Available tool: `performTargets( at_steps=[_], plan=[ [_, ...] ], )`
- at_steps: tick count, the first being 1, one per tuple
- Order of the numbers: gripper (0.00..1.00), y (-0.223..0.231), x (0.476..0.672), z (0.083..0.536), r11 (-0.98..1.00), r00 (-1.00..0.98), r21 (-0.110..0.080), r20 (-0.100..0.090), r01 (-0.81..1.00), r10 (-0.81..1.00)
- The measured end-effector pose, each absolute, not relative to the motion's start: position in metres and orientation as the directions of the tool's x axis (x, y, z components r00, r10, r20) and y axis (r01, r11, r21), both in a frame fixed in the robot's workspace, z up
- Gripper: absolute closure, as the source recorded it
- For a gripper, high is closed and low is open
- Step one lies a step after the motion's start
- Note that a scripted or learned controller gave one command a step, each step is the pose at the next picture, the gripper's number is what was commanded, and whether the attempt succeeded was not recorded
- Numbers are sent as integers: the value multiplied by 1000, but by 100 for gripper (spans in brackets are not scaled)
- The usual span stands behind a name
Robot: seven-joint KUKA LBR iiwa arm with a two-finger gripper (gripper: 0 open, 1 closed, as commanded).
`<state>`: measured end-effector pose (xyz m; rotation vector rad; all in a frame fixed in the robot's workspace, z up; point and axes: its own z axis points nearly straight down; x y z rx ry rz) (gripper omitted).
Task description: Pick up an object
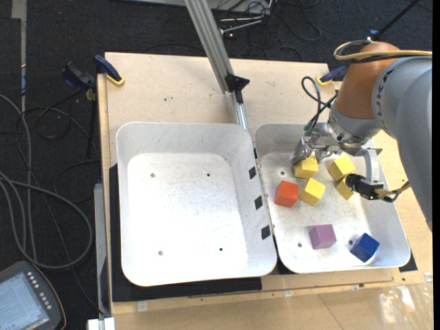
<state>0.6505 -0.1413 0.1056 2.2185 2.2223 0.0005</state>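
While I hovered my fingers point(307, 155) right over the yellow cube point(306, 168), couldn't tell if they'd gripped it.

A robotics lab: wooden bench point(179, 88) clamped at its corner, loose cables point(41, 150) on dark carpet

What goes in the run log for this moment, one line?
phase: reaching | end effector: over right white bin, at a yellow block | lifted: nothing seen | other blocks: orange, purple, blue
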Motion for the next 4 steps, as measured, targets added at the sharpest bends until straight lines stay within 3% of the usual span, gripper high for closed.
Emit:
performTargets(
  at_steps=[2, 4],
  plan=[
    [100, -139, 664, 213, 3, -3, 8, -2, 1000, 1000],
    [100, -44, 612, 203, 7, -7, -4, 2, 1000, 1000]
  ],
)
